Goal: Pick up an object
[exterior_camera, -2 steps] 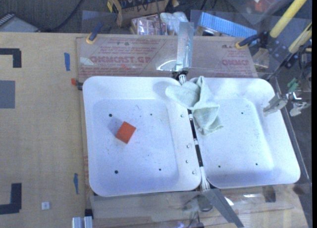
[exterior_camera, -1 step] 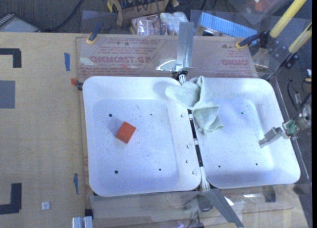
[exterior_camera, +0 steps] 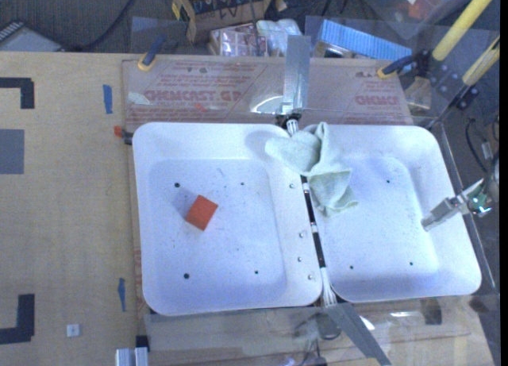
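Orange plastic cube [exterior_camera: 202, 213] is lying loose in the left shallow white bin [exterior_camera: 159, 146]. Pale crumpled cloth [exterior_camera: 317, 170] is draping over the divide between both bins. Grey metal pincer [exterior_camera: 435, 215] is hovering over the right white bin's [exterior_camera: 397, 277] right edge; its opening cannot be judged, and nothing is showing in its grasp.

A slim, pale grey metallic tool [exterior_camera: 441, 212] is seen, tapering to a narrow tip. A small green-and-white marking is carried at its wider end, beside darker fittings.
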### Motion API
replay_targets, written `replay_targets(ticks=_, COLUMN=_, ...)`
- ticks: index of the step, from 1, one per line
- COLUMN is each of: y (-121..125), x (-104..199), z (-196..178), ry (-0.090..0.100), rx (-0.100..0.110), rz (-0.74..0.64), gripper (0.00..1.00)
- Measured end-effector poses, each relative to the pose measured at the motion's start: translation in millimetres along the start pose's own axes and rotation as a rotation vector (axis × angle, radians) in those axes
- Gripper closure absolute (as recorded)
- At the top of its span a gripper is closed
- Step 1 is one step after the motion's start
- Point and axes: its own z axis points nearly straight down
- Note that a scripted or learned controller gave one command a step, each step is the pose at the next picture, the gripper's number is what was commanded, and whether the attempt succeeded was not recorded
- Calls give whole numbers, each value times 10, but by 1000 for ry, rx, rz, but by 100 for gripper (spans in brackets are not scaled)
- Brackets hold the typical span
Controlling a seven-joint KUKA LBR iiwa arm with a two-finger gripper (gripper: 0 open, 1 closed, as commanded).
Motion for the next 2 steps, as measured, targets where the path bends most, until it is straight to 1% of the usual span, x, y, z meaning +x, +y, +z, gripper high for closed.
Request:
replay_targets(ticks=1, y=381, x=-370, z=-462, ry=0, rx=1, rz=97, gripper=0)
replay_targets(ticks=2, y=161, x=-288, z=221, ry=4, rx=1, rz=-414, gripper=0)
